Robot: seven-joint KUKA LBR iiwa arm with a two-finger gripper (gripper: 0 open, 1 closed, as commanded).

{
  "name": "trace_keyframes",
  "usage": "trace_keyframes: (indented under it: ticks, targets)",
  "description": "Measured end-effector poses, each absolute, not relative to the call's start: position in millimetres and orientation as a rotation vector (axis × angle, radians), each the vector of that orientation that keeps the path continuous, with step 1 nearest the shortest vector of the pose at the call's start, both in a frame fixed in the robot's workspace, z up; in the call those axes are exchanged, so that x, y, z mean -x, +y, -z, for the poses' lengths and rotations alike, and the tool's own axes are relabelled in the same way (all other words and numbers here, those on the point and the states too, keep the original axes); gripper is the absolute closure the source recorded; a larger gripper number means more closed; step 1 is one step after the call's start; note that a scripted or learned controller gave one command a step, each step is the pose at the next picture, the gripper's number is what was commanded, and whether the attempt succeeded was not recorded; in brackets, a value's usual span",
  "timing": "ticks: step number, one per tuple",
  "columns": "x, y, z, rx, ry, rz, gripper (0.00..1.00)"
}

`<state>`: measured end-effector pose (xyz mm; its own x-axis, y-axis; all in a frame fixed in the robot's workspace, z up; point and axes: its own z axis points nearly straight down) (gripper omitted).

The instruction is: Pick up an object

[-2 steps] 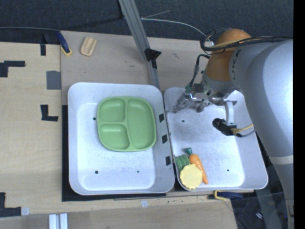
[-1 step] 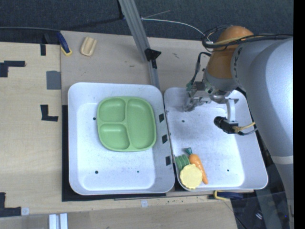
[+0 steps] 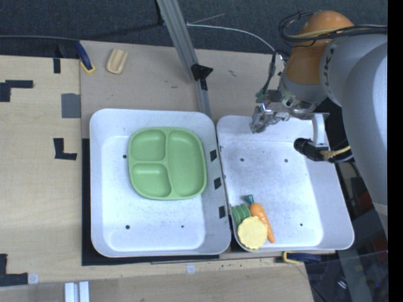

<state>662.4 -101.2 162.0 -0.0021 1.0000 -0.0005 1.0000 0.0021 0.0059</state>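
Orange and yellow plastic marks the likely targets: a toy carrot (image 3: 262, 219) with a green top and a pale yellow disc (image 3: 252, 233), lying touching one another in the near left corner of the right bin (image 3: 315, 187). Both look like hollow play food, so I judge them light, stiff and rather slick, with nothing fragile about them. The carrot is narrow and tapers, so a pinch across its thicker middle, with the jaws set crosswise to its length, seems the safest hold; the tip would likely slip out. The disc lies flat and low against the bin wall, which leaves little room for a finger on that side, so it looks the harder pick. In the left bin (image 3: 107, 231) a green divided plate (image 3: 167, 163) lies flat; it is wide and thin-rimmed, and only an edge grip would serve.

The claw (image 3: 259, 123) hangs over the far left corner of the right bin, well apart from the toys, pointing down from a bent wrist below the orange band (image 3: 315, 49). Nothing sits between its fingers, but whether they are spread or closed I cannot tell at this size. The arm reaches in from the right above the worktop (image 3: 151, 87).
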Motion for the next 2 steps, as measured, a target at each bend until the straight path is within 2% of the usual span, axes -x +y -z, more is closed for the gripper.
trace_keyframes:
  ticks: [2]
  targets:
    - [-657.7,-92.9,-267.0,-2.216,2.221,-0.005,1.0]
